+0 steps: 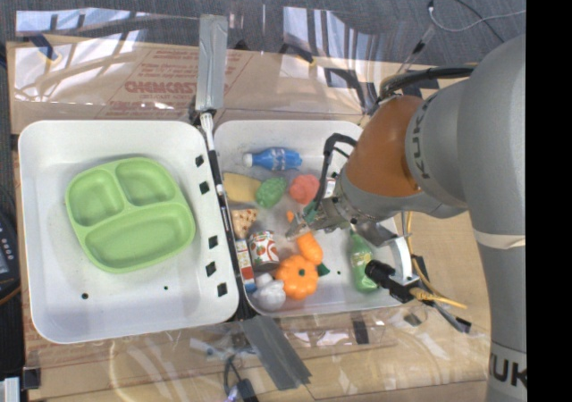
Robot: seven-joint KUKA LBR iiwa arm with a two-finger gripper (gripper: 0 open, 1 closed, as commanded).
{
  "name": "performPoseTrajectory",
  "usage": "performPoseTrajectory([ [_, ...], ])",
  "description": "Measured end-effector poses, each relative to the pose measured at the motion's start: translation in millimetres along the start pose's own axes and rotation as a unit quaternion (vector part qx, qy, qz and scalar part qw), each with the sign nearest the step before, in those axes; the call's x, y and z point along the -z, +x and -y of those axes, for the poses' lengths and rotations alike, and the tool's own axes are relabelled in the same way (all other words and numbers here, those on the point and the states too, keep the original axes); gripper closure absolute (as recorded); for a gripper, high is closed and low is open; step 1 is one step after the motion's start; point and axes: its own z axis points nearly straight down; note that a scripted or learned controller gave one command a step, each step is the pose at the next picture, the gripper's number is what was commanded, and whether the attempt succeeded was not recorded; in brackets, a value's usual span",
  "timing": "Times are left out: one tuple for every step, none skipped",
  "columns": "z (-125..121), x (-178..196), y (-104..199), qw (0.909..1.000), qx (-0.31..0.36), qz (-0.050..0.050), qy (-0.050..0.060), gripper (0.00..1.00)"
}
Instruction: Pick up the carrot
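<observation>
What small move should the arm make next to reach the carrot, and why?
Probably lower the gripper slightly toward the carrot. The gripper hangs just above the carrot in the right bin, and the pumpkin crowds it, so a short, straight descent seems safest.

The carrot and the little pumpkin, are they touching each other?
Touching. In the camera view the carrot lies right against the top of the pumpkin in the right bin, with no white floor visible between them.
</observation>
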Motion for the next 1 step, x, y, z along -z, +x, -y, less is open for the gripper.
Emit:
performPoseTrajectory([
  [18.0, 90.5, 92.2, 0.9938, -0.111, 0.0, -0.001, 1.0],
])
